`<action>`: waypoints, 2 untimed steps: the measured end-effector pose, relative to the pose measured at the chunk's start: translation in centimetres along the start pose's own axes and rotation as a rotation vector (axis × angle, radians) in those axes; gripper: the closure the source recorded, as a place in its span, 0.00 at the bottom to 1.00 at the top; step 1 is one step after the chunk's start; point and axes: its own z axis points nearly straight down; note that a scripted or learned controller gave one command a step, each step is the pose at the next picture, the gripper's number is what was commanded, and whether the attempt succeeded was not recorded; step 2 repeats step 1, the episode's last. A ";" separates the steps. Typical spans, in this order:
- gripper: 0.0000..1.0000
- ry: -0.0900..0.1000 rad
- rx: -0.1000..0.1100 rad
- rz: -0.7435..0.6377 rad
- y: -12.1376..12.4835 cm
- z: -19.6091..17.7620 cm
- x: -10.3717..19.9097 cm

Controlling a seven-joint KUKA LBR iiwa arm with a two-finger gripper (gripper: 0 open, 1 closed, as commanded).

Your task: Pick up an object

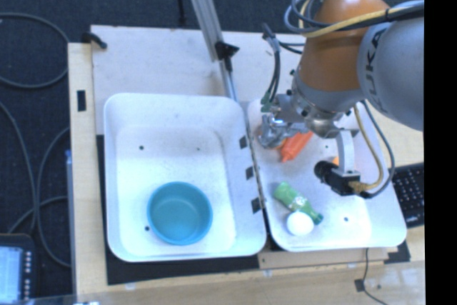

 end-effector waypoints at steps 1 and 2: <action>1.00 -0.002 0.001 0.001 -0.9 1.1 4.3; 1.00 -0.002 0.001 0.001 -0.9 1.1 4.3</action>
